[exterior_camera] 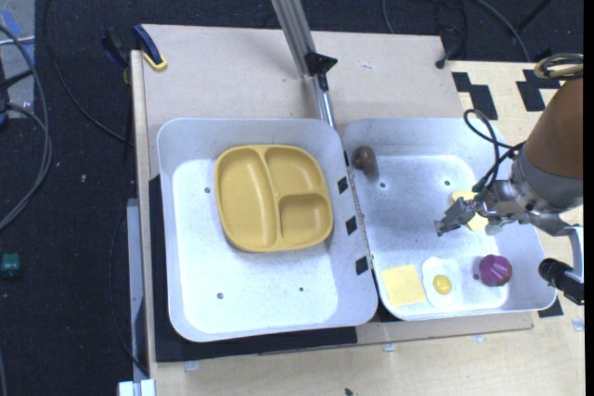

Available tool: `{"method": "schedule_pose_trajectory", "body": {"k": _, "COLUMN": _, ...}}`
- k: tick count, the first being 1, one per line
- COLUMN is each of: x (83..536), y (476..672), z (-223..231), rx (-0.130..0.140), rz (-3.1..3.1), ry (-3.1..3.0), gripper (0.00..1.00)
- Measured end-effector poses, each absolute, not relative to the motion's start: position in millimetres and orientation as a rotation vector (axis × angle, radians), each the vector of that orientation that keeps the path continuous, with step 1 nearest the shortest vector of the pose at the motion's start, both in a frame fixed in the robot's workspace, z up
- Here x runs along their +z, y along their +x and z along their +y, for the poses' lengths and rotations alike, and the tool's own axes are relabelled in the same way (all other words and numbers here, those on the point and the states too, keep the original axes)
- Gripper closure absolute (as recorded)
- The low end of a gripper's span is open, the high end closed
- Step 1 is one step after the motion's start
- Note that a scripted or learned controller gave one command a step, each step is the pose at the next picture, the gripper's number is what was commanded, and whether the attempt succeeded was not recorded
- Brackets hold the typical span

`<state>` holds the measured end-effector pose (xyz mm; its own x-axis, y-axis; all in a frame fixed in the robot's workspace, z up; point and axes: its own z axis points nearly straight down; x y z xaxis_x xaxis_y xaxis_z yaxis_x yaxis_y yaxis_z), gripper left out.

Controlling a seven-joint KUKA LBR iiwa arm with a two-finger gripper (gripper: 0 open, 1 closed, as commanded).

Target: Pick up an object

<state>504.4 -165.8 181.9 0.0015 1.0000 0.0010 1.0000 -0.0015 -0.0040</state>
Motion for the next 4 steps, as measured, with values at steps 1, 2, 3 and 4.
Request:
{"method": "schedule_pose_trajectory", "body": {"k": 1, "x": 138, "y": 500.1, "z": -164, "rx": 0.003, "rz": -2.217, "ry": -2.220, "gripper": 0.00}}
{"method": "schedule_pose_trajectory", "body": {"k": 2, "x": 150, "y": 501.2, "z": -165, "rx": 0.001, "rz": -2.220, "ry": -2.223, "gripper": 1.00}}
{"method": "schedule_pose_trajectory", "body": {"k": 3, "x": 192, "y": 499.5, "z": -165, "rx": -0.002, "rz": -2.226, "ry": -2.222, "gripper": 1.00}}
{"method": "schedule_pose_trajectory", "body": {"k": 4, "x": 229, "y": 500.8, "z": -166, "rx": -0.003, "rz": -2.228, "ry": -2.222, "gripper": 1.00}}
